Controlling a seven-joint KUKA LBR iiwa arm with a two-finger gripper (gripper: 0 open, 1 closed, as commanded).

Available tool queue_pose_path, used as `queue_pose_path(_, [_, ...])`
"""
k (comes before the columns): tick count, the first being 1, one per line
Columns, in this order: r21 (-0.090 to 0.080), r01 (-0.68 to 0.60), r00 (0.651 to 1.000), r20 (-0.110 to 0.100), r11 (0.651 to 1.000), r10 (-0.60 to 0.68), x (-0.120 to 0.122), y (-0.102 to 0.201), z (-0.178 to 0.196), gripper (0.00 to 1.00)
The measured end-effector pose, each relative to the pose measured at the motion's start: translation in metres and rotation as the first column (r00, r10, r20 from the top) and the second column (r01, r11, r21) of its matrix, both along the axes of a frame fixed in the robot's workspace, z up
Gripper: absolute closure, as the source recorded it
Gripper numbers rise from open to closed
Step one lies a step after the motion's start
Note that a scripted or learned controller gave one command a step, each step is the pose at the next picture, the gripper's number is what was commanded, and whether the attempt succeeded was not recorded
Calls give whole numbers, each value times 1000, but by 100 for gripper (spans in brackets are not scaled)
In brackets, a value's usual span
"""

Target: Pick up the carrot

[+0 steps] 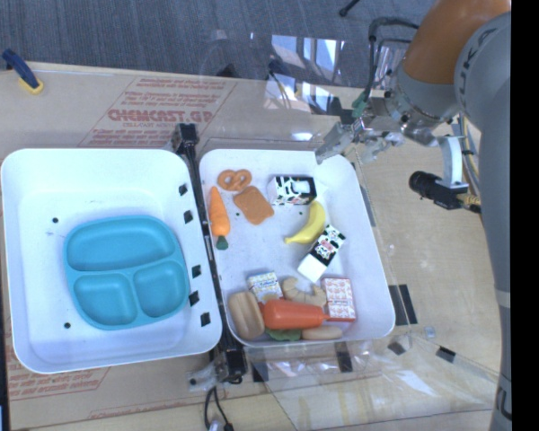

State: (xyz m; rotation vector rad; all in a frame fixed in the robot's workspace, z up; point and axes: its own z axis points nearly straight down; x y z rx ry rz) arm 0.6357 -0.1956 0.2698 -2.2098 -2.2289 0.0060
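Orange, the carrot (217,215) lies at the right bin's (370,241) left wall; we see the gripper (355,137) over its far rim, finger state indiscernible.

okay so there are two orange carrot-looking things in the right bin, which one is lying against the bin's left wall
The slimmer carrot, lengthwise along the right bin's left wall near the pretzel. The fatter orange piece lies in the front pile.

The grey arm (485,70) enters from the right edge of the camera view, its orange band (449,21) uppermost near the top corner. The wrist slants down and to the left, ending in the gripper (341,142), which carries nothing.
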Motion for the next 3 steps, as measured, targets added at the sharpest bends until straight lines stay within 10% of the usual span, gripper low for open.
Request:
queue_pose_path(1, [4, -123, 992, -9, 992, 123, -25, 81, -123, 0])
queue_pose_path(2, [-2, 48, 999, 0, 999, -48, -2, 99, -178, 0])
queue_pose_path(3, [2, 3, 1000, 14, 1000, -3, -27, 149, -72, 0])
